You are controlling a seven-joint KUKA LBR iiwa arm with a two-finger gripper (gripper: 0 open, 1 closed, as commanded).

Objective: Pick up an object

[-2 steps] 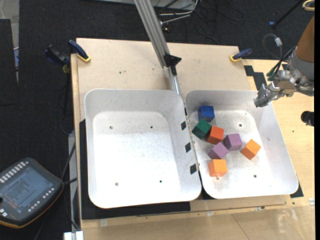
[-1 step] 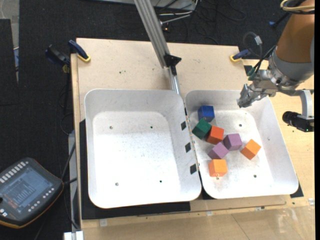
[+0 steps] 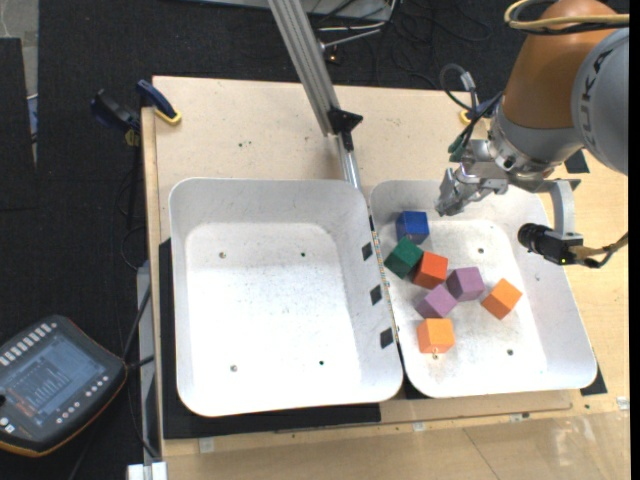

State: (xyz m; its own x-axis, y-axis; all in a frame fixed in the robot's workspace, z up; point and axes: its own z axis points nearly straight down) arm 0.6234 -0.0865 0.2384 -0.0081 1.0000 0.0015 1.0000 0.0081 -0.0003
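Several small cubes lie in the right bin (image 3: 560, 353): a blue cube (image 3: 412, 225), a green cube (image 3: 404, 258), an orange cube (image 3: 432, 267), two purple cubes (image 3: 465, 283) (image 3: 437, 301), and two more orange cubes (image 3: 501, 298) (image 3: 435, 335). My gripper (image 3: 450, 203) hangs over the bin's far edge, just right of the blue cube and above it. Nothing shows between its fingers.
The left bin (image 3: 200, 268) sits beside the right one, with black clips on the shared rim. A metal pole (image 3: 310, 58) slants down to the bins' far junction. A black cylinder (image 3: 545, 240) on the arm hangs over the right bin's right side. A teach pendant (image 3: 50, 383) lies at lower left.
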